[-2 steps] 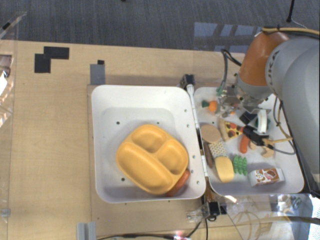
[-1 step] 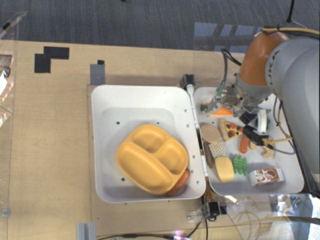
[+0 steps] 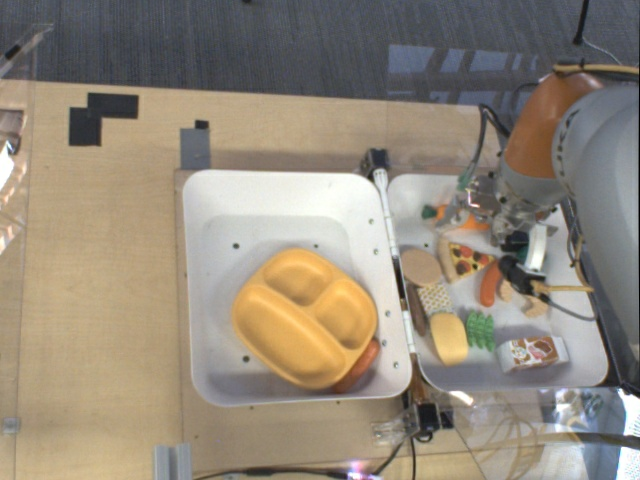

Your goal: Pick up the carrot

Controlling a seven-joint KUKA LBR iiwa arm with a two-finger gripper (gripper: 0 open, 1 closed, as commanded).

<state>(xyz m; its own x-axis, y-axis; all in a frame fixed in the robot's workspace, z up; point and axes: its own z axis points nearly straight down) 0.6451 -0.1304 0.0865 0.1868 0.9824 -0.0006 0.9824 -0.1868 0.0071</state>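
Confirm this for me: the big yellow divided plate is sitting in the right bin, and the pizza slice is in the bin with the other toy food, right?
Not quite. The camera view shows the yellow divided plate in the left bin, not the right one. The rest holds: the pizza slice lies in the right bin among the other toy food.

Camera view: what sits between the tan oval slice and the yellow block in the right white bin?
A small checkered tan piece lies between the tan oval slice and the yellow block, as the camera view shows.
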